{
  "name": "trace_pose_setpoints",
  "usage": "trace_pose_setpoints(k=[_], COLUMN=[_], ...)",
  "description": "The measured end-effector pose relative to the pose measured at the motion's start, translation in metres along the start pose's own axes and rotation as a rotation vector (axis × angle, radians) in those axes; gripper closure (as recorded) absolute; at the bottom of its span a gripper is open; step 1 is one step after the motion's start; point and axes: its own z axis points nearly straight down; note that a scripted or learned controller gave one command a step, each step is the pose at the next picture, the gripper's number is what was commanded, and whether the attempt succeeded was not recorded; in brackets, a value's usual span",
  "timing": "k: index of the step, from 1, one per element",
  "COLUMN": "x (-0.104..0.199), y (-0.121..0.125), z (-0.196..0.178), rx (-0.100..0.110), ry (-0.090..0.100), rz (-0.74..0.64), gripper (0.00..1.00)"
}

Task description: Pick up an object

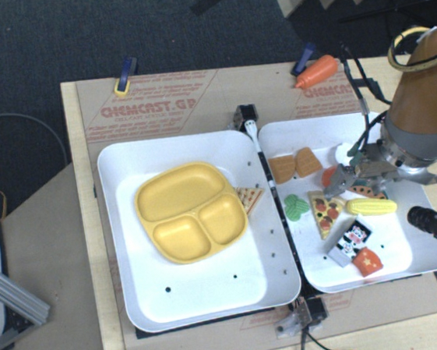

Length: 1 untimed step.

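One yellow corn cob (pixel 372 207) (long axis left-right) beside claw (pixel 350 176).

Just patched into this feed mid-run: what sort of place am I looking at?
Most likely a robotics lab test bench, not a kitchen. Two white bins sit on a taped-down board, toy food like the corn and pizza slice fills the right one, and cables trail off the bench.

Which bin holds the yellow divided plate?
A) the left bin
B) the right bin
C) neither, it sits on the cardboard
A: the yellow divided plate lies inside the left bin, while the right bin holds the small toy foods.
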Motion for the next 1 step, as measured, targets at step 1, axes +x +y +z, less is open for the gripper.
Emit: trace_pose_setpoints(k=[1], x=[0.0], y=[0.0026], z=[-0.0052], rx=[-0.011], ry=[-0.002], rz=[-0.002], gripper=[0.0])
